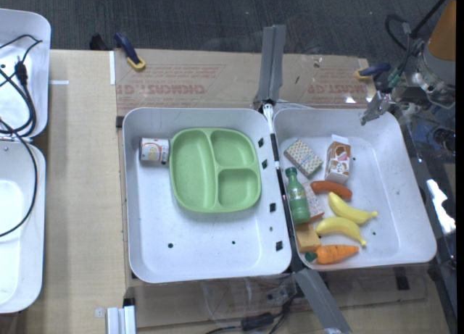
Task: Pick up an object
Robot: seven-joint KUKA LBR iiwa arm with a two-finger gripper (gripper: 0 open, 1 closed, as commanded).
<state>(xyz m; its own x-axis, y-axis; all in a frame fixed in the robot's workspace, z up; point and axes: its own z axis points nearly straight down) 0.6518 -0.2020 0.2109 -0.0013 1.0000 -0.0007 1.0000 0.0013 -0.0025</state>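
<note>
My gripper (375, 110) hangs over the far right corner of the right bin (406, 180), above its rim and apart from every object. The right bin holds a green bottle (296, 195), a patterned box (303, 157), a small carton (338, 160), a sausage (331, 188), two bananas (349, 211), a carrot (333, 253) and a yellow block (307, 237). In the left bin (145, 238) lie a green divided plate (215, 169) and a small can (154, 151) on its side.
A grey upright post (272, 64) stands between the bins at the back. Behind them a cardboard sheet (196, 82) is held by blue clamps (129, 51). White tubs with black cables (18, 108) sit at the far left.
</note>
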